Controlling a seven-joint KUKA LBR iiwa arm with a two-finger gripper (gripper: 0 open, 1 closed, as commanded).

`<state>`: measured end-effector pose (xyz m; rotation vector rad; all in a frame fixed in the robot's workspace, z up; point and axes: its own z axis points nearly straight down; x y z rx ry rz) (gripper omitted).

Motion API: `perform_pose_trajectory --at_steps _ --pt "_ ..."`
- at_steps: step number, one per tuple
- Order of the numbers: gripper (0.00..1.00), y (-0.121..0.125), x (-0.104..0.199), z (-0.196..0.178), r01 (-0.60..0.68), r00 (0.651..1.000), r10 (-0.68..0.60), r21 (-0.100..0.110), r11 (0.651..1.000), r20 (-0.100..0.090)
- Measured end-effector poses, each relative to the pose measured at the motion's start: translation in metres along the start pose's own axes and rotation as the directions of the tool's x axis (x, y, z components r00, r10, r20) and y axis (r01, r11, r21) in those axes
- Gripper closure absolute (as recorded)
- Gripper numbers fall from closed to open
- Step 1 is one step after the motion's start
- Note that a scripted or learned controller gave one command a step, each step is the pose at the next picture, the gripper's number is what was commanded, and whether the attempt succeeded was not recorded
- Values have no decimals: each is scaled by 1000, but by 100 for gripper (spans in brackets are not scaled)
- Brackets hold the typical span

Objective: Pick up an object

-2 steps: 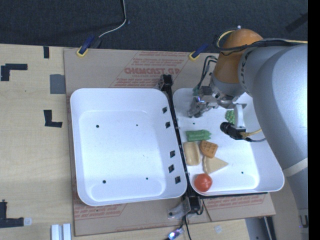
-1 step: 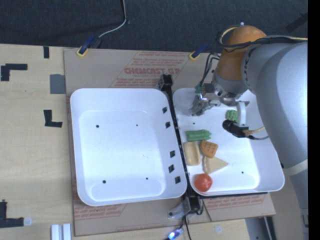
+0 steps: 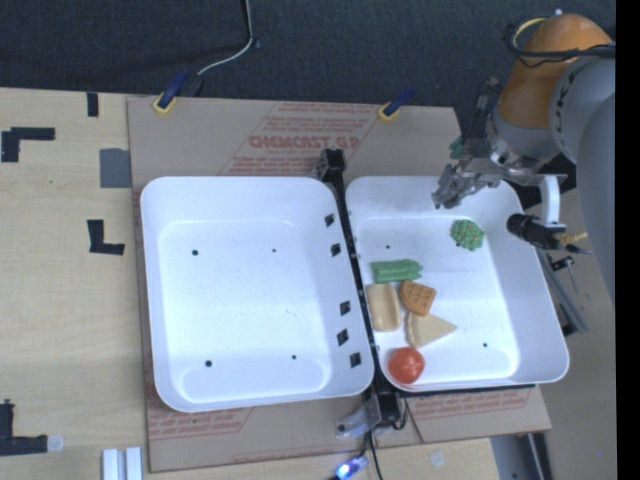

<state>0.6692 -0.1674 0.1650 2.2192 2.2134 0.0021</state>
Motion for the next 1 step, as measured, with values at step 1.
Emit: perform_pose_trajectory --at_steps 1 --pt "100 -3 37 82 6 1000 -6 11 1000 -4"
